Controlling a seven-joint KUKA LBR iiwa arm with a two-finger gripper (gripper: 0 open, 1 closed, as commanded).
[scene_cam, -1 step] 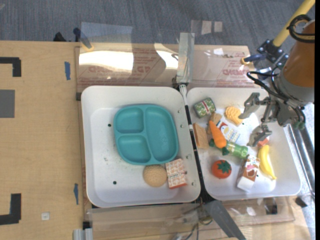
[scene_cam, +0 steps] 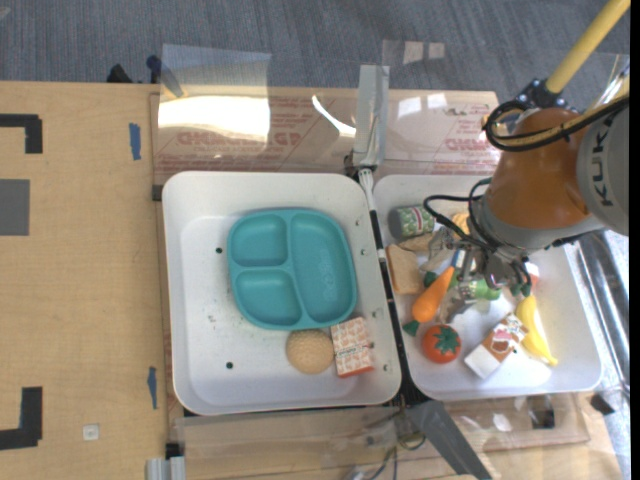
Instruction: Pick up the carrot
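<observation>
The robot's gripper (scene_cam: 470, 286) hangs low in the right bin (scene_cam: 580, 368), just beside the carrot (scene_cam: 434, 295) lying among toy foods, seemingly unlifted; whether its pincer is apart or together cannot be told

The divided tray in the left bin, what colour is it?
Teal, on the divided tray in the camera view.

Grey carpet floor (scene_cam: 250, 8) runs across the top of the frame. A pale wooden surface (scene_cam: 75, 268) fills the left side, marked with black corner brackets (scene_cam: 25, 133) and small blue tape strips (scene_cam: 134, 140). Clear plastic sheeting (scene_cam: 215, 118) at upper centre catches a bright glare.
</observation>
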